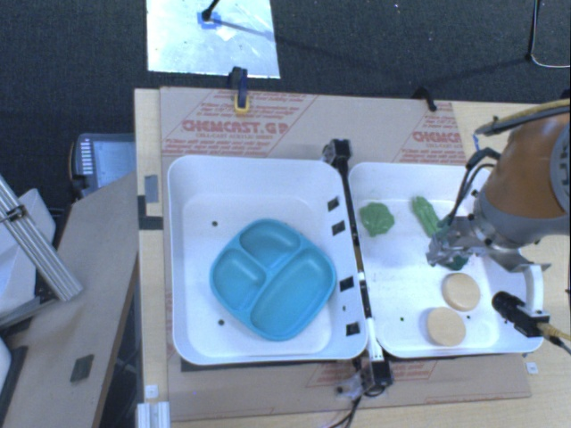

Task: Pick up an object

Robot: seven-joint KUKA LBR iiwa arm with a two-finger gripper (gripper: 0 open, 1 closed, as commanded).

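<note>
In the right bin [393, 328], my gripper [445, 251] is low, at the near end of a long green piece [423, 213] that lies slanted toward the back. A bit of dark green [458, 261] shows right under the gripper. A lumpy light-green piece [376, 218] rests to the left, near the divider. Two round tan discs lie in front of the gripper, one [461, 291] just below it and one [445, 325] closer to the front wall.
The left bin [192, 239] holds a blue divided plate [272, 278]. A row of black clips [343, 239] runs along the wall between the bins. The grey and orange arm [531, 181] hangs over the right bin's right side.
</note>
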